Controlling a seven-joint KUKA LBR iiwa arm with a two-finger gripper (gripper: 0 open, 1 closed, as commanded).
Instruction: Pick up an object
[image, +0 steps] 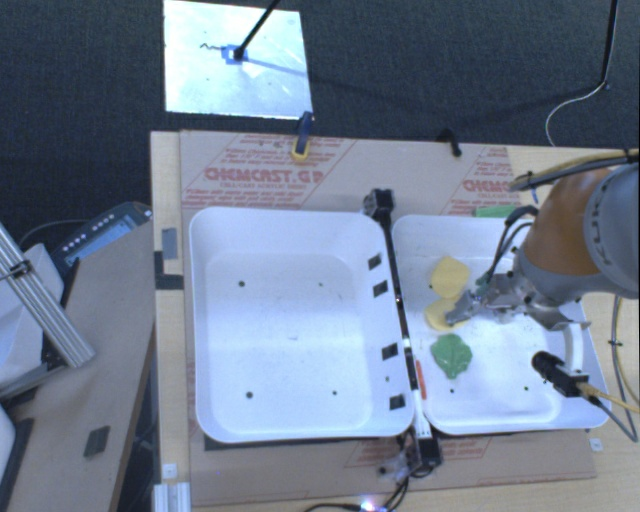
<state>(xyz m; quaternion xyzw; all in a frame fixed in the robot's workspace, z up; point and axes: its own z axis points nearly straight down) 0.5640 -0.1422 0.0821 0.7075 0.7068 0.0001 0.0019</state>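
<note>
- Camera view has the arm (575, 235) reaching in from the right over the right bin (520, 405); the left bin (290, 320) sits alongside.
- Candidates all lie in the right bin: a green lumpy object (452, 354), a yellow round piece (449, 274) and a smaller yellow piece (437, 318).
- Gripper (458, 312) is low, right by the smaller yellow piece; honestly can't tell how wide it's open or if it's got anything.
- I'd centre on that piece, go straight down, then close before lifting.
</note>
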